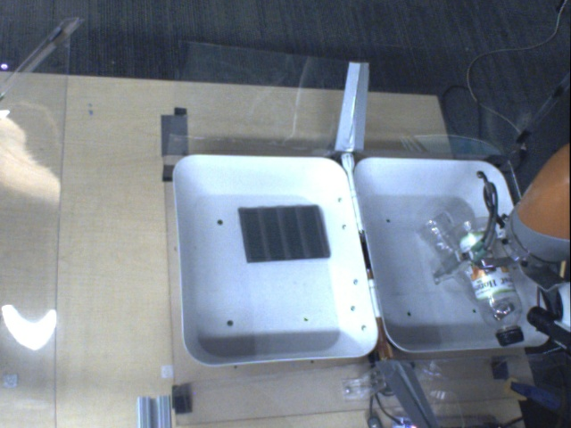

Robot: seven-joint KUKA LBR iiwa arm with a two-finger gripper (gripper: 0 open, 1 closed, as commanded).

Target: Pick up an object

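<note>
Low over the right bin [393, 239] sits the gripper [477, 255], at the end of the grey arm with its orange band [546, 205], which comes in from the right. It is among clear, shiny things, and whether it is open or shut cannot be told.

Just under the gripper lies a small clear bottle [492, 290]. It has a white label with some orange or red marks on it, and a dark cap at its lower end. The writing on the label is too small to read. The bottle lies on its side, near the right wall of the right bin, toward the front corner. It is not clear if the gripper touches the bottle.

Beside the gripper, to the left, is a clear plastic thing [443, 239] that looks crumpled and see-through. A little bit of green [467, 239] shows close to the gripper.

The left bin [205, 310] is white too and has a dark grey ribbed mat [284, 233] lying flat in its middle.

Both bins rest side by side on the pale wood desk [107, 266]. A clear sheet [36, 239] with bright glare covers the left part of the desk.
</note>
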